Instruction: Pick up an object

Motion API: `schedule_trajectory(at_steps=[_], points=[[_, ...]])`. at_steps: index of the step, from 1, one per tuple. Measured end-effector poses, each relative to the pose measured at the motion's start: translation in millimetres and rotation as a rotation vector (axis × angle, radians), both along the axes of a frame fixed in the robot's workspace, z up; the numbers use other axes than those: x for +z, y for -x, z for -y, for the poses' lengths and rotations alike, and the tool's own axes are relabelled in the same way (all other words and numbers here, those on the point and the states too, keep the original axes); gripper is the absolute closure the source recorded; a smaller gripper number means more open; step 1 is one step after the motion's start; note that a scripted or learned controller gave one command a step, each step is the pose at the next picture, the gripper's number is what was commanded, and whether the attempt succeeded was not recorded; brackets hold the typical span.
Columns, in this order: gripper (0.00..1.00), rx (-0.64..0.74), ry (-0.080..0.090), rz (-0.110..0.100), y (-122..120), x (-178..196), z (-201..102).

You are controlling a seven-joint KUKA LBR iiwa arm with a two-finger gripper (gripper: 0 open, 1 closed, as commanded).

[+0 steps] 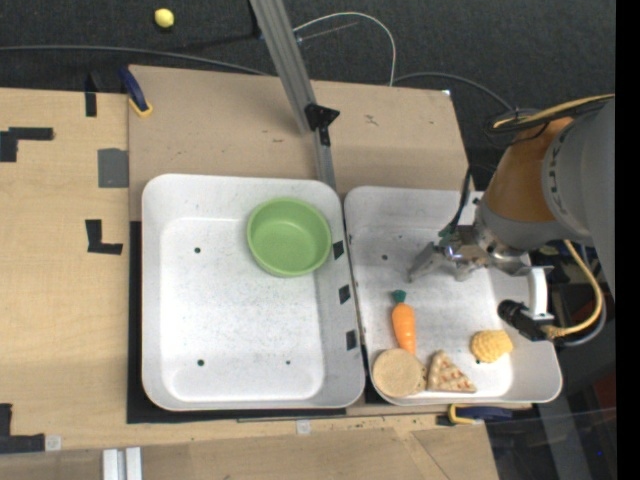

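Observation:
The right bin (400,218) holds an orange toy carrot (402,325) with a green top, a round tan biscuit (398,373), a pizza-slice toy (450,375) and a ribbed yellow toy (491,345), all along its near side. A green bowl (289,236) sits at the back of the left bin (160,298). My gripper (436,267) hangs over the middle of the right bin, up and to the right of the carrot. It is open, its fingers spread, with nothing between them.
A slanted metal pole (287,58) reaches the bench just behind the seam between the bins. Cables (585,308) loop off the arm at the right bin's right edge. A small yellow ball (163,17) lies on the dark floor far back left.

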State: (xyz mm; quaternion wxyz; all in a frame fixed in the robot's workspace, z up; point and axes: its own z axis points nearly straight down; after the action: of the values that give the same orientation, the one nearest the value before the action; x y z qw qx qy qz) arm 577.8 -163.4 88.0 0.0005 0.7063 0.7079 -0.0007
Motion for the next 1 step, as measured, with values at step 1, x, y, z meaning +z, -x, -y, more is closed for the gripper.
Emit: schedule_trajectory(at_steps=[1], points=[[1.0, 0.001, -0.001, -0.001, 0.1, 10.4, -0.9]])
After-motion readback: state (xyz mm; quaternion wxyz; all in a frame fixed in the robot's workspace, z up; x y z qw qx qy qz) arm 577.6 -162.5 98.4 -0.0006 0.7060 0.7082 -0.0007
